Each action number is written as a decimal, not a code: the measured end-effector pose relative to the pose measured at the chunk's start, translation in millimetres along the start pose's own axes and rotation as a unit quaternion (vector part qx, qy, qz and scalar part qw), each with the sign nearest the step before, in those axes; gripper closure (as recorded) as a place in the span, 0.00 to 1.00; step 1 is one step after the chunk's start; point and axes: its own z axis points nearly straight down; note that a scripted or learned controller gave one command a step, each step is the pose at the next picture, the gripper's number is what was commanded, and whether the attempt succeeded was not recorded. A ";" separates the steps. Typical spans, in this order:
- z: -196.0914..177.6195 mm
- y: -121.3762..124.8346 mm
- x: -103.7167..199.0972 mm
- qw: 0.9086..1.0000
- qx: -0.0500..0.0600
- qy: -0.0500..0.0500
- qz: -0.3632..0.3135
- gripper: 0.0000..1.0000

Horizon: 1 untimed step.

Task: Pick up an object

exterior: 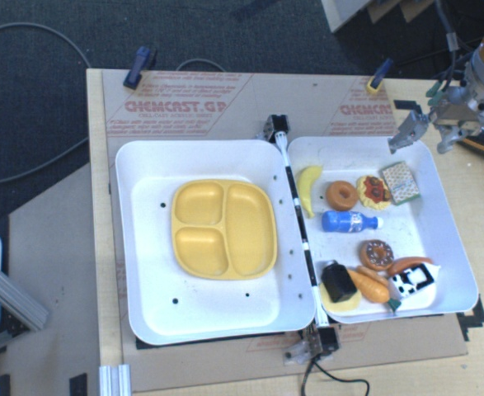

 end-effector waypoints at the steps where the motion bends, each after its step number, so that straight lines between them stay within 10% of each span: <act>1: 188.9 -30.7 44.2 1.000 0.001 0.001 0.000 0.00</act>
